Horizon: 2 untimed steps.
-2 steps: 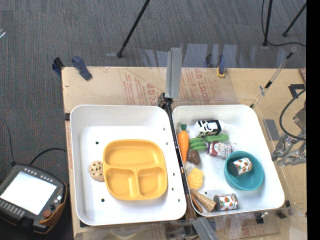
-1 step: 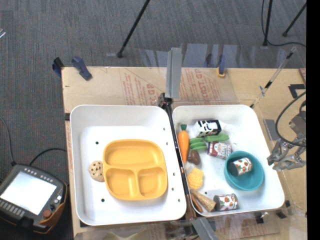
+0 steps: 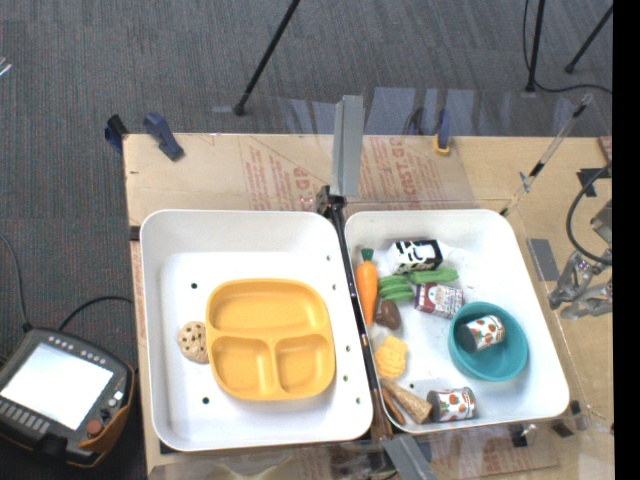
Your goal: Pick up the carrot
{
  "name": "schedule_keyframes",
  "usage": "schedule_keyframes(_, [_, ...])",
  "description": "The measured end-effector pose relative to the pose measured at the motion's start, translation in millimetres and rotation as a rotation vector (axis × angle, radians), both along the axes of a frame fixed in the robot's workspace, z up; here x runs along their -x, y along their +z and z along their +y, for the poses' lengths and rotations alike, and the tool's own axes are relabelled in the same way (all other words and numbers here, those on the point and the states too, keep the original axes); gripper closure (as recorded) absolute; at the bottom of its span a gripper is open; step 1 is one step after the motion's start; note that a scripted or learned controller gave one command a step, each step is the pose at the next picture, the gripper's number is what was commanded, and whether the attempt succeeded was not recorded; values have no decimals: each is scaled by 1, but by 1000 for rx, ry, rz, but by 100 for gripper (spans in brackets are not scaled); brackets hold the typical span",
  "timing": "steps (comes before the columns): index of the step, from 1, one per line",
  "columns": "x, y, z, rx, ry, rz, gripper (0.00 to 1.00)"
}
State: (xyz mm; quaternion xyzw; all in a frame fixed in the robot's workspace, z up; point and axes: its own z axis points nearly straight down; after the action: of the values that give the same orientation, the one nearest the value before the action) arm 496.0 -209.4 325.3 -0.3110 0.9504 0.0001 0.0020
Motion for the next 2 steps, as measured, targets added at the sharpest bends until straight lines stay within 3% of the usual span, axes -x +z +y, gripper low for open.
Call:
schedule_keyframes(1, [-2,-21,2,-2,63,4,100])
schedule_keyframes(2, [3,-5,-3,-1,-39,1,100])
